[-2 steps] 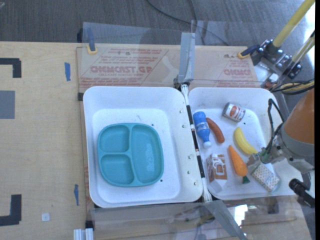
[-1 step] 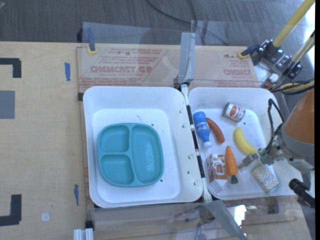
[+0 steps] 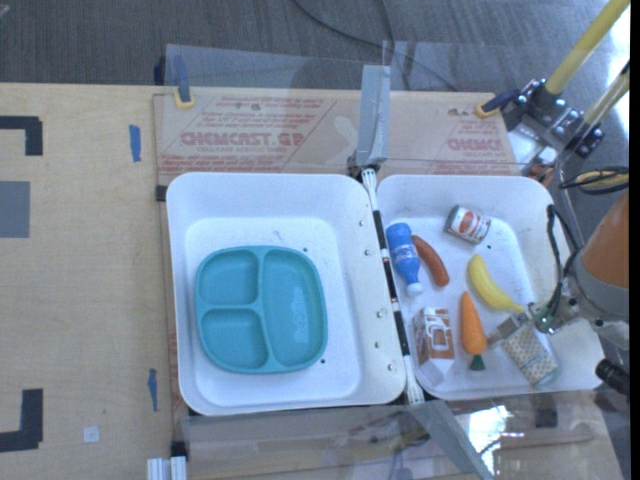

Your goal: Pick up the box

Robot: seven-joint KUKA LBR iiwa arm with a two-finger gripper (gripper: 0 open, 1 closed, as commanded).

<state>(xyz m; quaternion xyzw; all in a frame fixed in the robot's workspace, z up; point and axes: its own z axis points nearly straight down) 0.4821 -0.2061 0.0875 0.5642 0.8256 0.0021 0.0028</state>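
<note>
**A:** Start at the left. What sits there?

**B:** The left bin [image 3: 185, 298] holds one thing, a teal divided plate [image 3: 261, 309], lying flat a little left of the bin's middle. I'll place everything else against the seam between the bins [image 3: 385, 268], where the two rims meet.

**A:** Go on, then, rightwards from that seam.

**B:** Just right of it, in the right bin [image 3: 440, 190], a blue bottle [image 3: 403, 256] lies on its side, nearly touching the seam. Next to the bottle on its far side from the seam lies a sausage [image 3: 431, 259], slanted. Lower down, also close to the seam, is the box [image 3: 433, 334], small, white and brown, lying flat near the bin's front rim.

**A:** And farther off?

**B:** A carrot [image 3: 472, 329] stands just past the box, green end toward the front. Up near the back, a can [image 3: 467, 224] lies tilted. A banana [image 3: 492, 284] curves farther right again.

**A:** Where is your gripper?

**B:** My gripper [image 3: 528, 330] is at the bin's far right, well away from the seam and from the box, with the carrot between them. It sits over a speckled pale block [image 3: 530, 355]. Whether my fingers are spread or closed, I cannot tell.
</note>
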